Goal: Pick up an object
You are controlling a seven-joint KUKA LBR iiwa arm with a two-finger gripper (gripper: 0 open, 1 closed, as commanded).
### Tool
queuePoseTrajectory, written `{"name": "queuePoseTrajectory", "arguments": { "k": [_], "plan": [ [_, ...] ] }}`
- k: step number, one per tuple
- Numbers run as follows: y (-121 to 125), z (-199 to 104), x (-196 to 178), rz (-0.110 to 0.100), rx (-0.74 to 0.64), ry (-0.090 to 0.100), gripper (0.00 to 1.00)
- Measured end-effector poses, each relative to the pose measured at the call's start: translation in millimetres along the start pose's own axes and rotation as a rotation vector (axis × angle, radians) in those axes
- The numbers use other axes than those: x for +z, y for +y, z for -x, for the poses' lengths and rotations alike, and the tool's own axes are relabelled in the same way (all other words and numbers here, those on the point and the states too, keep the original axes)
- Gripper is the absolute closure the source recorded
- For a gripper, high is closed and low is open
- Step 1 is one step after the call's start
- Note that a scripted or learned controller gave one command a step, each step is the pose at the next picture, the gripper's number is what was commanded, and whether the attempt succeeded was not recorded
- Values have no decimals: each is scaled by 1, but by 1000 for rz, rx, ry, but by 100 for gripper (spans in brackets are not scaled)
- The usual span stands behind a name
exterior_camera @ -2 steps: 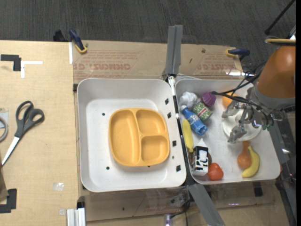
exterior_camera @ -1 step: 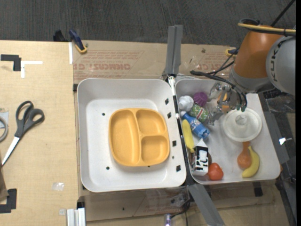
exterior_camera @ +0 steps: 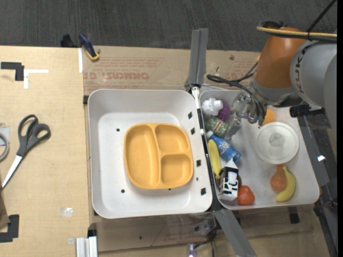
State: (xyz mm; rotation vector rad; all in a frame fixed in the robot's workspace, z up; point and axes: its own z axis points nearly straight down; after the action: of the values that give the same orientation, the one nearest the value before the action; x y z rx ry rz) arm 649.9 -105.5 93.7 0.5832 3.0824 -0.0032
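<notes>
Grey rounded arm with broad orange band above wrist, black cables looping beside it, small metallic pincer at tip.

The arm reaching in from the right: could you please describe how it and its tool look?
The arm has rounded grey segments with a broad orange band above the wrist. Black cables loop beside it. The tool is small, metallic grey.

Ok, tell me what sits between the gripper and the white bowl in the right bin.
Nothing visible does. The gripper hangs over the right bin near its upper left clutter, and the white bowl lies just to its lower right, top exposed, with bare bin floor between them.
</notes>
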Motion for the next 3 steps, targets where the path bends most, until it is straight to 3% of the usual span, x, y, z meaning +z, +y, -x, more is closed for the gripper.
{"name": "queuePoseTrajectory", "arguments": {
  "k": [1, 2, 3],
  "plan": [
    [-108, 6, -1, 1, 29, -2, 0],
    [-55, 9, 0, 2, 145, -1, 0],
    [-5, -42, 0, 1, 222, 0, 0]
  ]
}}
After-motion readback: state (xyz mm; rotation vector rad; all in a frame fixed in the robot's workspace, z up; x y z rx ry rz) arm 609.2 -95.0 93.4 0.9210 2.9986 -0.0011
